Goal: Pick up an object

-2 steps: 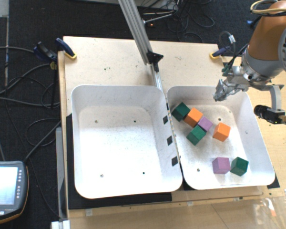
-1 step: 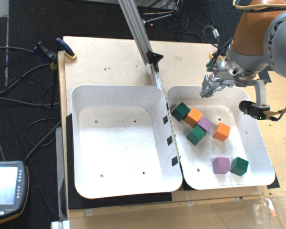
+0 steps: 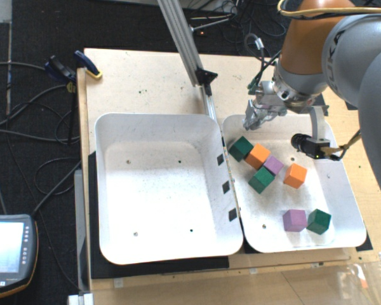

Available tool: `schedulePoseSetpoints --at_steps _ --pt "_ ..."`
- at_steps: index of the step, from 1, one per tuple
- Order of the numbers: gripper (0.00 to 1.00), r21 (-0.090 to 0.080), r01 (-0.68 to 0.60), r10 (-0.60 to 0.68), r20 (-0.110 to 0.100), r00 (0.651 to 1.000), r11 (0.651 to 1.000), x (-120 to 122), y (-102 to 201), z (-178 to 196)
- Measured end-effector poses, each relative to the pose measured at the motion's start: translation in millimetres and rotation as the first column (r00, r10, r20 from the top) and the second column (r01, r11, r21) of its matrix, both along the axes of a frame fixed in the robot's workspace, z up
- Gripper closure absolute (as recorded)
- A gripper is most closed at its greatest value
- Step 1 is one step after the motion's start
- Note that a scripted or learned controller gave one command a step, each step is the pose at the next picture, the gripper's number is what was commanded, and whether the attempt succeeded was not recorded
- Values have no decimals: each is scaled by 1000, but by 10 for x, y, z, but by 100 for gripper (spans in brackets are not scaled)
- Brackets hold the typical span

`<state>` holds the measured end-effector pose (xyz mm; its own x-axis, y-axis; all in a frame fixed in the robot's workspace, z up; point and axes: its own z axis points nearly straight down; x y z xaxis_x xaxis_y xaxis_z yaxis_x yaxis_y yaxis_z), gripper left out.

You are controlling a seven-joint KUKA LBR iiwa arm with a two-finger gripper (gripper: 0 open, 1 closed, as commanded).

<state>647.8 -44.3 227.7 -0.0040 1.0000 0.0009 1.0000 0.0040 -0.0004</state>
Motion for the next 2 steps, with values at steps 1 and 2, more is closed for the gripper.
schedulePoseSetpoints --at_steps 1,2 --pt "100 1 -4 4 4 1000 1000 63 533 125" --pt "100 1 -4 4 4 1000 1000 113 1157 164"
